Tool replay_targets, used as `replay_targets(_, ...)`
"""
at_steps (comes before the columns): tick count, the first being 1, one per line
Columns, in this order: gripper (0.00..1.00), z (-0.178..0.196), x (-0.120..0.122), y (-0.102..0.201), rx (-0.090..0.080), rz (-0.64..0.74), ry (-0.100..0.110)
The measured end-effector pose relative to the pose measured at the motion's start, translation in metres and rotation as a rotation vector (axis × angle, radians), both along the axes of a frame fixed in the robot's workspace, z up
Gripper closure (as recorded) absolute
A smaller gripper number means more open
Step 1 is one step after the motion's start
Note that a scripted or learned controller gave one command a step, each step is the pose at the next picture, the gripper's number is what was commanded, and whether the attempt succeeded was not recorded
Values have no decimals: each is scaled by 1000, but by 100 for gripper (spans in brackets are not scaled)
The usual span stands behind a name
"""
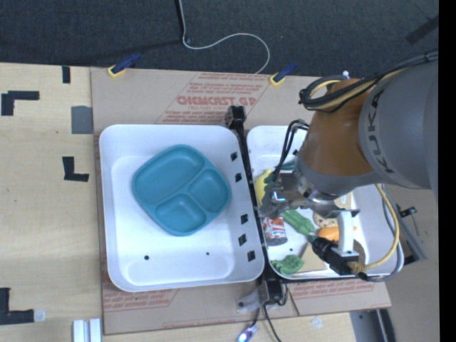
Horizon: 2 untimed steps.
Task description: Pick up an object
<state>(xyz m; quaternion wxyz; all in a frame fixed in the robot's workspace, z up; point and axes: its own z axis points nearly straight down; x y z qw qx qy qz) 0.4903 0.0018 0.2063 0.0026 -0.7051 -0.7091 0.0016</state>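
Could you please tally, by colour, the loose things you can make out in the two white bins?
Blue: 1, the divided plate
Green: 2, one piece, another
Yellow: 1
Orange: 1
Red-and-white packet: 1
Total: 6; the arm hides part of the right bin.

1. I see two bins side by side on a cardboard sheet that covers the bench; the left bin and the right bin meet at a shared divider running front to back.
2. In the left bin, a divided plate lies near the middle, nearer the back edge than the front.
3. The arm reaches in from the right over the right bin, with the gripper down near that bin's left edge.
4. In the right bin, a small packet lies against the left edge, and a leafy piece sits in the front-left corner.
5. A cable lies behind the cardboard's back edge.
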Motion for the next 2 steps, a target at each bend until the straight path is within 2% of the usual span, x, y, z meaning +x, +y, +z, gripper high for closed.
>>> replay_targets(1,100,78,-6,5,-1,-3,-11)
replay_targets(2,100,134,-6,8,-1,-3,-10)
